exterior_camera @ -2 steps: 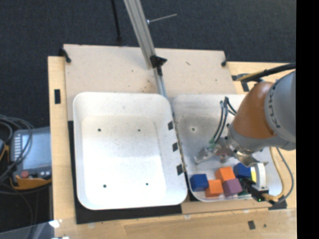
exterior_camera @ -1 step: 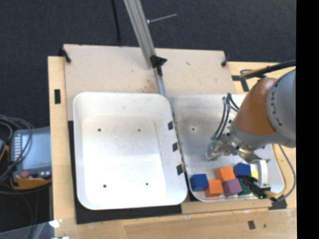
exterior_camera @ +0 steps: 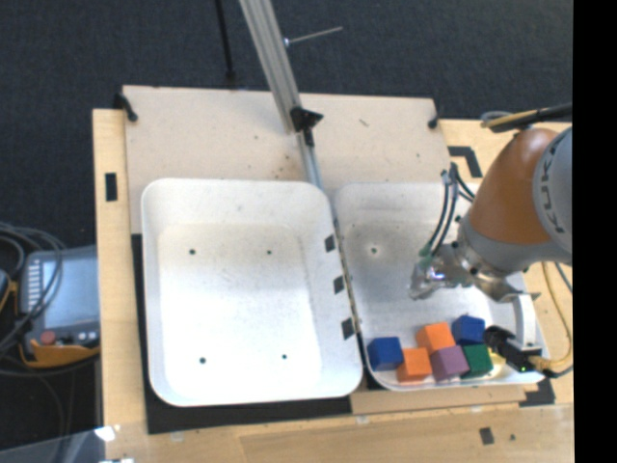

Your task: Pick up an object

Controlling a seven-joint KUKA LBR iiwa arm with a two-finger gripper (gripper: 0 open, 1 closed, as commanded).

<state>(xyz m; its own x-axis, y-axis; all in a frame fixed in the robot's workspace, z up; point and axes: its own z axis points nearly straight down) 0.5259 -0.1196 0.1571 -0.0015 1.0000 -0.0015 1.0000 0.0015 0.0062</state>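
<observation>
Several small blocks lie clustered at the near edge of the right bin [exterior_camera: 386,220]: a blue block [exterior_camera: 385,352], two orange blocks [exterior_camera: 415,363] [exterior_camera: 436,335], a purple block [exterior_camera: 448,362], a green block [exterior_camera: 476,359] and another blue block [exterior_camera: 469,329]. My gripper [exterior_camera: 426,280] hangs over the right bin's middle, just above and behind the cluster, below the grey and orange arm [exterior_camera: 516,201]. Nothing shows between its tips.
The left bin [exterior_camera: 241,287] sits beside the right one, with black clips [exterior_camera: 339,284] along the shared rim. A slanted metal pole [exterior_camera: 275,56] rises behind the bins. Cables [exterior_camera: 448,205] trail along the arm. A screen device [exterior_camera: 58,297] stands off the bench to the left.
</observation>
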